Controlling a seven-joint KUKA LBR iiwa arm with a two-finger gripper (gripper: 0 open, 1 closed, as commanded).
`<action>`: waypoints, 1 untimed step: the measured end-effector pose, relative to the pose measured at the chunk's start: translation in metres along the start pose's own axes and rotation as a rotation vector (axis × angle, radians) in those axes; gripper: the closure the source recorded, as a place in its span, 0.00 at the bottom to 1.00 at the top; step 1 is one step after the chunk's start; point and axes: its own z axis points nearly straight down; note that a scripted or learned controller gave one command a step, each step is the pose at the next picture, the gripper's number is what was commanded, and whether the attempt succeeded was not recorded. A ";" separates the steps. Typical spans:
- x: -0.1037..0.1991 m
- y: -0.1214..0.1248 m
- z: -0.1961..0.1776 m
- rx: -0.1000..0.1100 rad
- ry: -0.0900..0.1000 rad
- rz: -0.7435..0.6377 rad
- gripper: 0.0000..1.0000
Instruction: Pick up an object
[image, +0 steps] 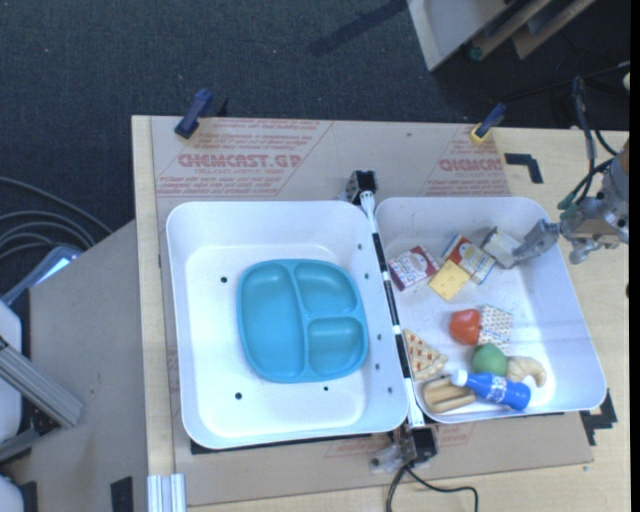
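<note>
The right bin holds several toy foods: a red-and-white packet, a yellow block, a small carton, a red tomato, a green ball, a pizza slice, a blue bottle and a bun. My gripper hangs at the far right, over the bin's upper right corner. A grey part reaches left from it toward the carton. Nothing is visibly lifted from the bin.
In the left bin lies a light blue divided plate. A black hinge strip separates the two bins. Clamps sit at the board's back edge. Cables lie on the dark floor at left.
</note>
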 end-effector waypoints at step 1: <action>0.031 -0.014 0.123 0.000 0.000 0.000 0.00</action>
